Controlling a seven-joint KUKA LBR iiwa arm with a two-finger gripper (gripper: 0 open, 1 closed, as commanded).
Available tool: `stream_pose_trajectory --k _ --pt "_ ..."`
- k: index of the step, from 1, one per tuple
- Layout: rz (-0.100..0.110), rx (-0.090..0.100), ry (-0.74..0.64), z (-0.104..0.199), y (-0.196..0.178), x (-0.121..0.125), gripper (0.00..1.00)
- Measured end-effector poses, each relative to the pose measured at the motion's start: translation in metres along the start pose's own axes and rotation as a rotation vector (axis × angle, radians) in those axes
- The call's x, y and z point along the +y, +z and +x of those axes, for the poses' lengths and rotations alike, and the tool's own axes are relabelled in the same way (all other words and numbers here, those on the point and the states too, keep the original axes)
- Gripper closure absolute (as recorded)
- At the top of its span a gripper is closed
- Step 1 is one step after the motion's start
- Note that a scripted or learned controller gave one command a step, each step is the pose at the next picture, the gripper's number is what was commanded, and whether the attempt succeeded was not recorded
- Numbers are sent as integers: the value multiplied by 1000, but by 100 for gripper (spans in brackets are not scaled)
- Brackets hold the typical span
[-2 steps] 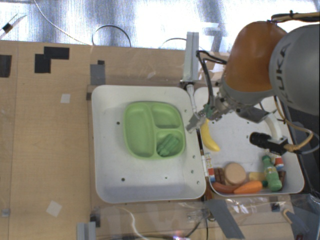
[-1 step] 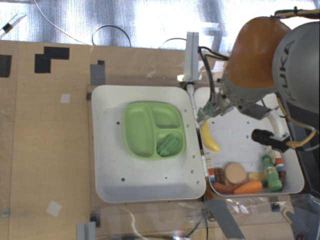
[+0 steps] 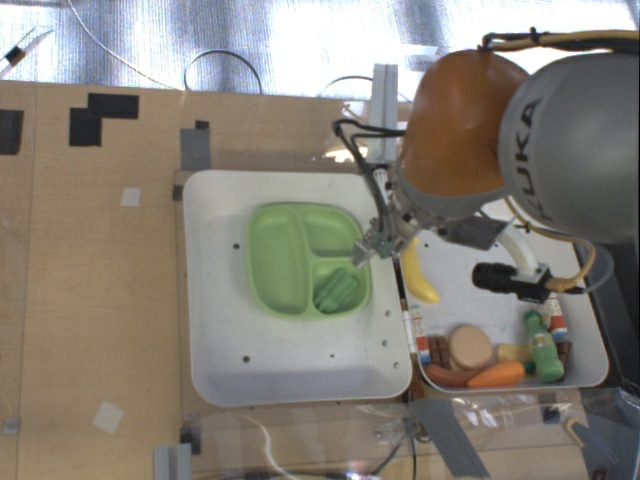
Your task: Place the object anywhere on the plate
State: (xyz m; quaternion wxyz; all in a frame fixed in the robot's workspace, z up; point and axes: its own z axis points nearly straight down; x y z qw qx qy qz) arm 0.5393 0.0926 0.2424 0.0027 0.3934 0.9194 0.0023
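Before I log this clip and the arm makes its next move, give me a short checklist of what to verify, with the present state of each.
1. Green plate lies inside the left bin: ok.
2. Green object rests in the plate's lower right compartment: ok.
3. Gripper is over the plate's right edge, just above the green object: ok.
4. Object is released, apart from the jaws: cannot tell, the gap is too small to judge.
5. Banana, carrot and the other toy foods lie in the right bin: ok.
6. Cables near the wrist hang free of the plate: cannot tell.
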Motion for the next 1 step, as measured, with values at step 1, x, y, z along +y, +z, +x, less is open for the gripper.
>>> stream_pose_trajectory --k 1 --pt "0 -1 1 -1 0 0 0"
